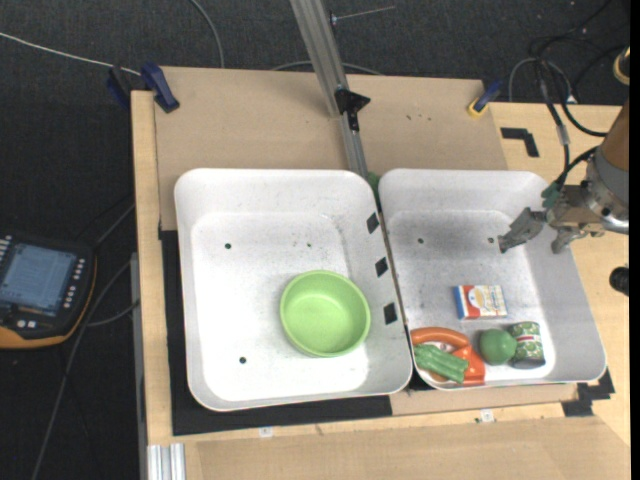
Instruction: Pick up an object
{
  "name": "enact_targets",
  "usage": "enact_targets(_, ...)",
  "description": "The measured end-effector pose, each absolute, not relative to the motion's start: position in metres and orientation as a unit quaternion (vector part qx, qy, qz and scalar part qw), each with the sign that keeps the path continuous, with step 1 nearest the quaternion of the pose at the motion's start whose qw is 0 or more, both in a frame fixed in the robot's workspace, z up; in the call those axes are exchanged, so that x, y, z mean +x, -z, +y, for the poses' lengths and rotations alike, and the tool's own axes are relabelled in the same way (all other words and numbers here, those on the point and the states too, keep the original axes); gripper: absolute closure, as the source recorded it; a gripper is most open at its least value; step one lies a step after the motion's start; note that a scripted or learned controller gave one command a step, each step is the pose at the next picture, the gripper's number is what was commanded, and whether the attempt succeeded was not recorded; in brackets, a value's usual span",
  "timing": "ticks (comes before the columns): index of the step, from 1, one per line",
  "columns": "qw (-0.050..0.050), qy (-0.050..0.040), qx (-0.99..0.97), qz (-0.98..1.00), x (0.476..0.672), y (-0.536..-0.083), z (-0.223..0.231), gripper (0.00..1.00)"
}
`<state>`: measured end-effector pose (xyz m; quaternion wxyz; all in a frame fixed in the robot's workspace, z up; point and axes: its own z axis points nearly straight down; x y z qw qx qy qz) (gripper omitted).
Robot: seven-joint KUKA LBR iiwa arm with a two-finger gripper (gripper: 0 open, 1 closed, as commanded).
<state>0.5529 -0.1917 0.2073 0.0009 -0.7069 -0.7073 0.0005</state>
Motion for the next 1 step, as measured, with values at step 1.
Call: enact_targets(1, 0.002, -0.0010, -0.707, -0.707, 0.5620, -0.1572, -0.1902, 0.00)
